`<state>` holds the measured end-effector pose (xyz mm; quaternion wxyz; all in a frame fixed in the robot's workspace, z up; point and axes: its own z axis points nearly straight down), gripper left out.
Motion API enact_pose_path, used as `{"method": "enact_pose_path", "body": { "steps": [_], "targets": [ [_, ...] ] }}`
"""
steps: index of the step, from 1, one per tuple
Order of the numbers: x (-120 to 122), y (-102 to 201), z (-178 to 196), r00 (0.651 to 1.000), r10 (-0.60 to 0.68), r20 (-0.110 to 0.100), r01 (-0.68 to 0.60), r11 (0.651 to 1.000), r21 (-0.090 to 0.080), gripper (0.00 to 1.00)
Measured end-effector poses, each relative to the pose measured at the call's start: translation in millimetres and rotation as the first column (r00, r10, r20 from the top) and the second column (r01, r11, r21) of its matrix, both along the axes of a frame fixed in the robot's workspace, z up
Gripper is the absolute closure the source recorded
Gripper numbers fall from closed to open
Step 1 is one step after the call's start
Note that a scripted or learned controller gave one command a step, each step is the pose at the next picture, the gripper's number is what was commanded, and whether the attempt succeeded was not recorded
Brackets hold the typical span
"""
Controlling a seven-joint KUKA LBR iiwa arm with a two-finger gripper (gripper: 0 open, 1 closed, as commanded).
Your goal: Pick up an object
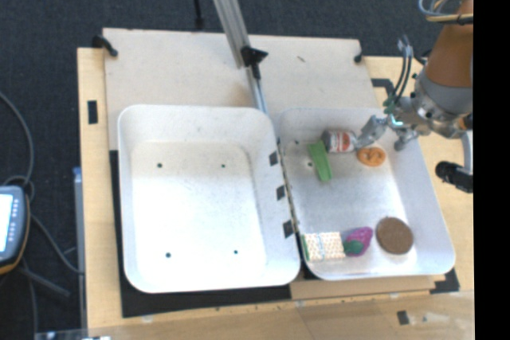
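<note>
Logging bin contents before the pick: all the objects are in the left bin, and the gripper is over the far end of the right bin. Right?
Wrong on the bin. In the camera view the green block, orange piece, brown disc and the rest lie in the right bin, not the left bin. The gripper is indeed over the right bin's far end.

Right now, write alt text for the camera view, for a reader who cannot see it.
From the right, a grey arm's gripper hovers over the right bin, above an orange object and a small can. The bin also holds a green block, patterned block, purple toy and brown disc.
</note>
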<state>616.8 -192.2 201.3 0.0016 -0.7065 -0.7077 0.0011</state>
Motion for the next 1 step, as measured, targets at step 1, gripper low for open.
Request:
{"method": "enact_pose_path", "body": {
  "steps": [1],
  "targets": [
    [1.0,-0.2,3.2,1.000,0.002,0.004,-0.002,1.000,-0.003,0.00]
  ]
}}
